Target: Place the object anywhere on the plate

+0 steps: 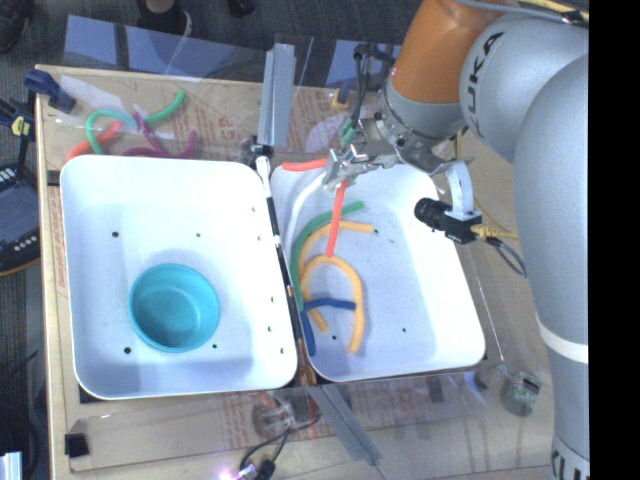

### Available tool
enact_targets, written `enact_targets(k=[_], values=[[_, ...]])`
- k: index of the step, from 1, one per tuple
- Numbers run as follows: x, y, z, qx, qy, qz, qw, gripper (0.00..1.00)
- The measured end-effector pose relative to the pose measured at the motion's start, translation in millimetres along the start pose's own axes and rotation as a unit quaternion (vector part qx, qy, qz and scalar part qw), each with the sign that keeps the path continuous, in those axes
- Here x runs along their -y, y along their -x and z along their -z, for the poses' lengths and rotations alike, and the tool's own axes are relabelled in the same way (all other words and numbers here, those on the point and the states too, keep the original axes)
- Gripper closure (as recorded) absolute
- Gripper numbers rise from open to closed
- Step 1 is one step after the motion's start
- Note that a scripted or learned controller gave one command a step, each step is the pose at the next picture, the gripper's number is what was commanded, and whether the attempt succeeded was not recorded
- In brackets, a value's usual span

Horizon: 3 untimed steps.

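Camera view shows the grey arm with its orange band reaching from the right, its metal claw hanging over the far rim of the right-hand shallow white plastic bin. A thin orange-red flexible strip hangs straight down from the claw's tips, so the claw appears closed on the strip's upper end; the tips themselves are small and partly lost against the bin rim.

The target, a round turquoise plastic plate with a raised lip, sits in the left-hand white bin, well to the left of the right-hand bin and nearer the camera than the claw.

Inside the right-hand bin lie more soft strips: a green curved one, a yellow arch-shaped one, and a short blue one, overlapping in a loose heap. All look smooth, limp and rubbery.

The risks seem plain. The held strip is slender and slick, gripped only at one end, so it may slip out during the carry. Its lower end hangs close to the green strip and could drag it along. Because it dangles and sways, it may catch the divider between the bins, or drape over the plate's lip and slide off.
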<state>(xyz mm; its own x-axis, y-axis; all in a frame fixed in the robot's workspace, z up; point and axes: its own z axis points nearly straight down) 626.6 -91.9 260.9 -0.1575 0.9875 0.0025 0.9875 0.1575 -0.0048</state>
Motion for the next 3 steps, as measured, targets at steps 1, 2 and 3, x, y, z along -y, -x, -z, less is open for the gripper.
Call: enact_targets(k=[1, 2, 3], values=[[67, -52, -31, 0.001, -0.001, 0.0, 1.0, 1.0], [79, -131, -49, 0.001, 0.0, 0.123, 0.9924, 1.0], [74, -192, -71, 0.002, -0.001, 0.182, 0.9834, 1.0]])
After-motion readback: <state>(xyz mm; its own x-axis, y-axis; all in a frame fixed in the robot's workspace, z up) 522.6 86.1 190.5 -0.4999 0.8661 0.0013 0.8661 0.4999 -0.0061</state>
